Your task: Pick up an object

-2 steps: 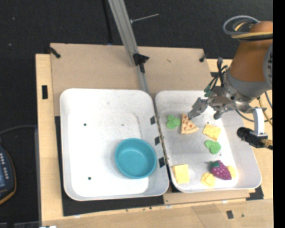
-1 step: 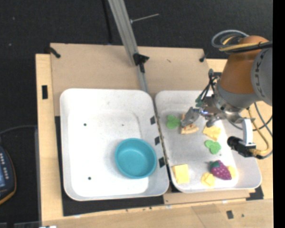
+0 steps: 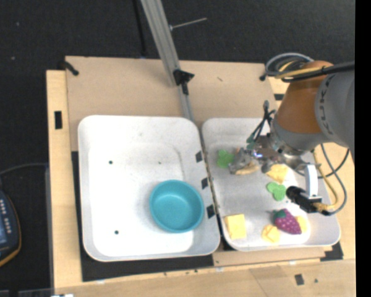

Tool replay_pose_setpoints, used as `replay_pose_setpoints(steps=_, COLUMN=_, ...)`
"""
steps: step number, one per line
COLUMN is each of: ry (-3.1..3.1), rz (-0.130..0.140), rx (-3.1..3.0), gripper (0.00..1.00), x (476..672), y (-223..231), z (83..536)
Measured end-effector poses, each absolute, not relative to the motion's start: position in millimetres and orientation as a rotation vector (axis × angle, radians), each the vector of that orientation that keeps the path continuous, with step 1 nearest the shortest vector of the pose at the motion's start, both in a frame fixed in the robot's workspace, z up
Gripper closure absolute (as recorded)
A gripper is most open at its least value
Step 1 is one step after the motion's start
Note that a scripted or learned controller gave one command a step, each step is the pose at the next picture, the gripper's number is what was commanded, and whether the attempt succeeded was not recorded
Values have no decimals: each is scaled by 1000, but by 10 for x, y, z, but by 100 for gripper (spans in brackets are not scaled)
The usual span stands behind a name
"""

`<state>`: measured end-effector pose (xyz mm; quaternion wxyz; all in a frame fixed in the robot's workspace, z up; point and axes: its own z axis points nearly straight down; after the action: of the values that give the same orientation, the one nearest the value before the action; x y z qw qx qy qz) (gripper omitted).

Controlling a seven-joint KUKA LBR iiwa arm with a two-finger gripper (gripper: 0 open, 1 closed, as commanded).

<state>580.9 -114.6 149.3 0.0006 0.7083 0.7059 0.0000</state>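
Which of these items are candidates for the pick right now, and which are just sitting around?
In play: gripper, low in the right bin; green piece beside it; yellow block; purple grapes; small green piece.

Lying about: teal bowl in the left bin; handheld controller off the bench.

Small tan object, perhaps food-shaped, right bin centre

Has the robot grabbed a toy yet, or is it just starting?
Nothing looks picked up yet. The gripper is down in the right bin, close to a green toy, but I can't tell if it has it. The yellow block, grapes and other pieces lie in the bin. The grab and lift are left.
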Motion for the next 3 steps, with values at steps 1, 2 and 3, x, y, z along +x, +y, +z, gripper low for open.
replay_pose_setpoints(steps=1, ry=2209, rz=5, rx=2230, gripper=100, x=5819, y=-1153, z=1604)
replay_pose_setpoints(steps=2, ry=2221, rz=8, rx=2213, gripper=100, x=5867, y=-1067, z=2176)
replay_pose_setpoints(steps=3, ry=2224, rz=2, rx=2216, gripper=100, x=5875, y=-1071, z=2146)
